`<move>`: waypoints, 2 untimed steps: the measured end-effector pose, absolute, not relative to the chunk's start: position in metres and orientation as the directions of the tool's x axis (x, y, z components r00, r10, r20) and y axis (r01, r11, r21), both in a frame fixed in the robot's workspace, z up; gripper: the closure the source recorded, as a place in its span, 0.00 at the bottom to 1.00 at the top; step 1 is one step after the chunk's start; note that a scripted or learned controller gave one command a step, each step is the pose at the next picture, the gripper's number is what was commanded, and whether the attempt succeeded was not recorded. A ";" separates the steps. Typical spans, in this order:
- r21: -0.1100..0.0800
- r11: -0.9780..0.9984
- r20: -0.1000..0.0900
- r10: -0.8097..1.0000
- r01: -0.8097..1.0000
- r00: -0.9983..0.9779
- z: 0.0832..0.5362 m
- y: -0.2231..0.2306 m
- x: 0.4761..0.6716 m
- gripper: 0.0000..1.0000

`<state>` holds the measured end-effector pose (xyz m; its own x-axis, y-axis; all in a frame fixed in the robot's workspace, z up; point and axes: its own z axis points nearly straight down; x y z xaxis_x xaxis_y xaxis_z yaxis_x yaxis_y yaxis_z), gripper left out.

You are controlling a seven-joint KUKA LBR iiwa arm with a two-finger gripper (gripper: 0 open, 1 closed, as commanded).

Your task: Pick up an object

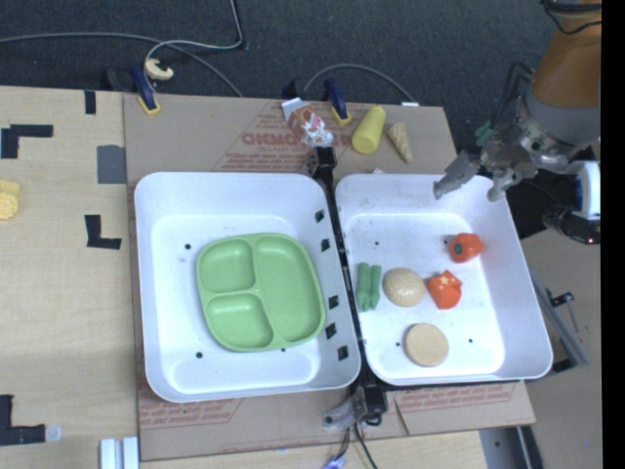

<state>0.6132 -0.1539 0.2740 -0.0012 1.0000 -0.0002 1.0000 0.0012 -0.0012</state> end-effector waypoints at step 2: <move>0.000 0.001 -0.001 1.000 1.000 -0.001 0.098 -0.207 0.613 0.00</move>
